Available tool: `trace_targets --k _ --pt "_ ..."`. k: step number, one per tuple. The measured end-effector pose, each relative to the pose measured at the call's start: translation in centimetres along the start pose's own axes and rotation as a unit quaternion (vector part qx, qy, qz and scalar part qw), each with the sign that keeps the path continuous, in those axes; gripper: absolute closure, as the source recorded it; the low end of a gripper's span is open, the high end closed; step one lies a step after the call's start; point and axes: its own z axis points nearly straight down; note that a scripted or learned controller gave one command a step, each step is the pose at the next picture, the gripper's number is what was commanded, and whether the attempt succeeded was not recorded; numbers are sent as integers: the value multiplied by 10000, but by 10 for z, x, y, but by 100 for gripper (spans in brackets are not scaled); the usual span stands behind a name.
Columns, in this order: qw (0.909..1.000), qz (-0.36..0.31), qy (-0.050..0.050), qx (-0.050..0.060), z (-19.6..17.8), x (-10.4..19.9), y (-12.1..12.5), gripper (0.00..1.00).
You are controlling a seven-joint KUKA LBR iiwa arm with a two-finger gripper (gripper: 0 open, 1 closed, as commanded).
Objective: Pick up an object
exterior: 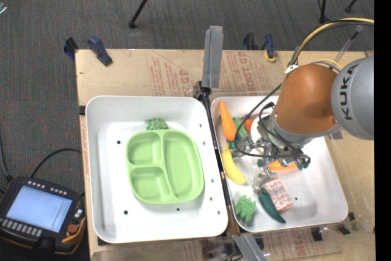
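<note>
In the right bin lie an orange carrot, a yellow banana, a small green leafy toy, a dark green pepper and a red-and-white packet. An orange piece peeks out beneath the wrist. My gripper hangs low over the middle of this bin, just right of the banana and above the packet. The orange wrist band and cables hide most of it.
The left bin holds a green divided plate with a small green toy at its far edge. A grey post stands behind the bins' shared wall. A pendant lies on the floor at the lower left.
</note>
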Motion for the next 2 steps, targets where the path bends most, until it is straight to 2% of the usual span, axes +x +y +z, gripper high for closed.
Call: trace_targets --k 1,2 --pt "9999 125 5 7 -1 37 -11 0" --pt "9998 188 18 -11 1 83 18 0"
